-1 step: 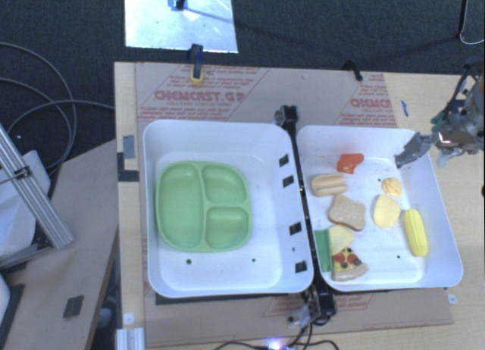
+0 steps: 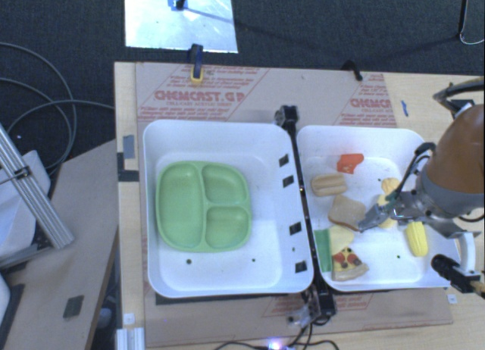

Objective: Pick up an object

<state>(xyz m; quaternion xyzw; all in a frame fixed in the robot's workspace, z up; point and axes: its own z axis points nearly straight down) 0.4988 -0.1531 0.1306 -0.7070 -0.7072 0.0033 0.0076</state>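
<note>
The right bin holds several toy foods: an orange-red piece, a tan hot dog bun, a brown toast slice, a pizza slice, a green strip, a corn cob and a small yellow piece. My gripper reaches in from the right and hangs low over the bin's middle, its tips just right of the toast slice. The fingers look spread a little, with nothing between them.
The left bin holds a green divided plate. A black divider with clips runs between the bins. The arm's orange-brown body covers the right bin's right edge. Cables lie on the dark floor to the left.
</note>
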